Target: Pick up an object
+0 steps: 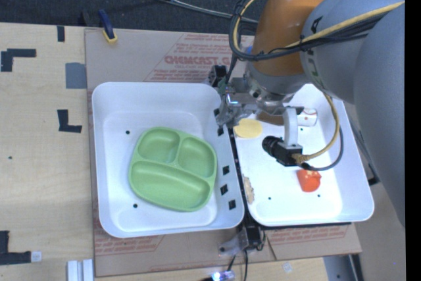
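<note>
Overhead, the camera view looks down on a wooden bench [39, 161] with a sheet of red-printed cardboard [177, 56] under two white bins set side by side, their inner walls touching. The left bin [105, 102] holds a green divided plate [173, 168], lying flat and a little askew, with two small compartments toward the far side and one long one toward the near side. The grey arm [368, 56], with its orange band [289, 23], reaches in from the right and hangs over the far left part of the right bin [355, 207]. The gripper [225, 112] sits low at the wall where the two bins meet, just beside a pale yellow disc [248, 129] that lies on the right bin's floor; nothing can be seen held in it, and whether its jaws stand apart or together cannot be told (the wrist hides them from this angle). Farther right in the same bin lies an orange-red thing [308, 179], well apart from the disc, and a small white and red thing [307, 118] rests near the far side. A tan crumbly piece [248, 189] lies along the right bin's left wall, toward the near edge. A blue and yellow clamp [106, 27] grips the cardboard's far left corner
</note>
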Tool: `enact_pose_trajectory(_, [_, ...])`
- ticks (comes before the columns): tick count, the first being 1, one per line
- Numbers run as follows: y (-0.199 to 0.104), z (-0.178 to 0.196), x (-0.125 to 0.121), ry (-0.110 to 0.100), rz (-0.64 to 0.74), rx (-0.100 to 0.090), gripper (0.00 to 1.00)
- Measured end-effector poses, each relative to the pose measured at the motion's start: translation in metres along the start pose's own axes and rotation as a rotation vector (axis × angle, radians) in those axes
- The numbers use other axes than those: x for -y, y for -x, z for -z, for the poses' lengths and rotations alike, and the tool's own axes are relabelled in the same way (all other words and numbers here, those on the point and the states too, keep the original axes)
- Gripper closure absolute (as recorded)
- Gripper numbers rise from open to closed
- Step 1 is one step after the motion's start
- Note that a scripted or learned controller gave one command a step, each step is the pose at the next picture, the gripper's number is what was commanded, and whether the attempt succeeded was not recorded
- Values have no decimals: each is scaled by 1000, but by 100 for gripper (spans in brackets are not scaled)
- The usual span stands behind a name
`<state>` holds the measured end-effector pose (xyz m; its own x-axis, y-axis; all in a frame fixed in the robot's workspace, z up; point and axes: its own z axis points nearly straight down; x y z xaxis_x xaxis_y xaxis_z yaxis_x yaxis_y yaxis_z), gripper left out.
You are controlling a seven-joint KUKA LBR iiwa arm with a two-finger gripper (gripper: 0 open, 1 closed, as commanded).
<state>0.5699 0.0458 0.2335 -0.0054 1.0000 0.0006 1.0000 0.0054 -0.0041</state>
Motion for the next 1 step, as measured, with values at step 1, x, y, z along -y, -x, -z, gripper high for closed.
enact_pose_trajectory(1, [-48, -11, 25, 0, 0, 0, 100])
